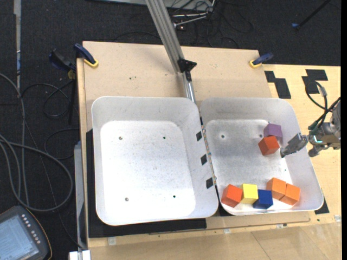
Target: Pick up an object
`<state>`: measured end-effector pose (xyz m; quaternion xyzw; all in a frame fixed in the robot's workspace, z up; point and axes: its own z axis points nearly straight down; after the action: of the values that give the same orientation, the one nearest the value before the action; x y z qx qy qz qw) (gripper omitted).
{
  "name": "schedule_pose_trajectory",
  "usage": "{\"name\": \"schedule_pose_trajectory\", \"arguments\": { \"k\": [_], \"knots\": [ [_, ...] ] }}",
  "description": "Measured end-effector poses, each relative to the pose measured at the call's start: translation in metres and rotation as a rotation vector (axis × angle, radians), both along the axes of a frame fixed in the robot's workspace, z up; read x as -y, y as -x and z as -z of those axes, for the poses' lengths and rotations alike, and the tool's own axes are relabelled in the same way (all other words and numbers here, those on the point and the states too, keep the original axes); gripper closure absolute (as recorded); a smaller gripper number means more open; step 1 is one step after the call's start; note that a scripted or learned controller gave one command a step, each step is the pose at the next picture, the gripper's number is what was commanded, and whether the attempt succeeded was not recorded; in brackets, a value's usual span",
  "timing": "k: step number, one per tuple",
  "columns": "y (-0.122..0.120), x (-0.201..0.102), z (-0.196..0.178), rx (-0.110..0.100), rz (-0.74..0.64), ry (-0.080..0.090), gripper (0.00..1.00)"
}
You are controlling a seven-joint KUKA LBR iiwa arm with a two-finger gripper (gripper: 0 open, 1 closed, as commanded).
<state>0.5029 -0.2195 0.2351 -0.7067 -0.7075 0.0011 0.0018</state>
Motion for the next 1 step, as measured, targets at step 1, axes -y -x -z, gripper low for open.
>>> {"name": "schedule_pose_trajectory", "arguments": {
  "k": [1],
  "knots": [
    [-0.0009,0.0000,-0.0022,0.004,0.000,0.001,0.00]
  ]
}}
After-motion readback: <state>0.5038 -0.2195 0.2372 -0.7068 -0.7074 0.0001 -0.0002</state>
